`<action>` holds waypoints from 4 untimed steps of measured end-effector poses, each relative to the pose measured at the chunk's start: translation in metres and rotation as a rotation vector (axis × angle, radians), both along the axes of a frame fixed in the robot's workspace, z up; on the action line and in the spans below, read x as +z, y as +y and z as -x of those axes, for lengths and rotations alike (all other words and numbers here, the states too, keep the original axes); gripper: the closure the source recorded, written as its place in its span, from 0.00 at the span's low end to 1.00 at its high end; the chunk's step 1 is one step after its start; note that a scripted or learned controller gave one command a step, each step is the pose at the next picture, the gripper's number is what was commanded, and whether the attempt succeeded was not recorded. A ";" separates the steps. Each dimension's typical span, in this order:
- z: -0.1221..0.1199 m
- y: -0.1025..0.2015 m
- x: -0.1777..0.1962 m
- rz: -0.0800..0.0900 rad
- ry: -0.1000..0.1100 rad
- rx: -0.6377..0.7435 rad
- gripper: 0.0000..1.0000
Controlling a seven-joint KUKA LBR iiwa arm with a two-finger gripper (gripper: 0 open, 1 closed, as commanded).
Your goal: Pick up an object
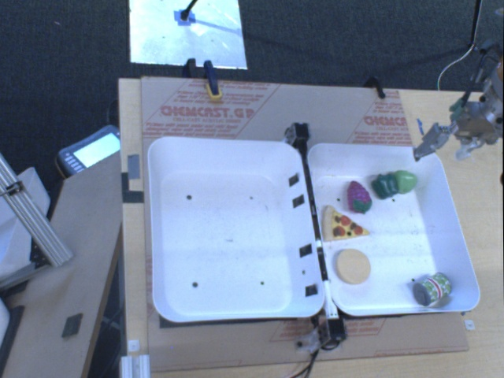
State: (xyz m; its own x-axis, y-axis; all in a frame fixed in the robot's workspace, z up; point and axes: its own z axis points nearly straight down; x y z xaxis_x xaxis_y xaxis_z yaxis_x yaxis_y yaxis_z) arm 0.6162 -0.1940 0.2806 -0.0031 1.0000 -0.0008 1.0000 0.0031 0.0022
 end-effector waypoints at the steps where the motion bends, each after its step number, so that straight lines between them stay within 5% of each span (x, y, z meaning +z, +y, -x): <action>1: -0.055 0.056 0.189 0.004 -0.021 0.008 0.00; 2: -0.053 0.053 0.190 0.002 -0.006 0.007 1.00; 3: 0.083 0.020 0.154 -0.001 0.006 -0.010 1.00; 4: 0.132 0.052 0.045 -0.005 0.013 -0.002 1.00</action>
